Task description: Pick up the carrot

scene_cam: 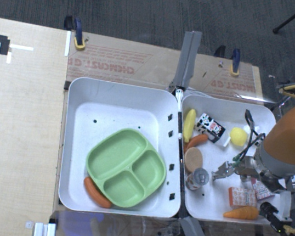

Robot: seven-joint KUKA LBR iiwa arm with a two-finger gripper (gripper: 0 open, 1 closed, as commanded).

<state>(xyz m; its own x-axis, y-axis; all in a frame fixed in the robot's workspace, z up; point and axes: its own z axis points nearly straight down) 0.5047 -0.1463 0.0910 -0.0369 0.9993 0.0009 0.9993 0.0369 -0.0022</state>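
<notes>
Claw [223, 170] sits low over the middle of the right bin [195, 207]; its metal fingers [220, 172] stand apart, nothing between them. Arm [293, 138] enters over that bin's right rim, orange band visible.

Writing: the red-and-white packet [242, 197] just right of the claw carries print too small to read. The black-and-white carton [211, 127] near the bin's back edge shows a pattern, no legible words. The cardboard sheet [161, 67] behind both bins bears red lettering, seen upside down, not read with confidence.

Count, right bin: one carrot [242, 213], one banana [189, 124], one lemon [238, 136], one carton, one packet, one reddish sausage-like piece [196, 141], one tan round disc [193, 160], one small grey can [199, 178].

Count, left bin [84, 96]: one green divided plate [124, 167], three compartments; one orange-red sausage-like piece [97, 192] at the plate's front-left edge, partly tucked under it.

Bins: two. Clamps at the cardboard's back edge: two.

Carrot lies on its side along the front edge of the right bin, toward the front-right corner, just in front of the packet. It lies in front of and to the right of the claw, apart from the fingers, not touching.
</notes>
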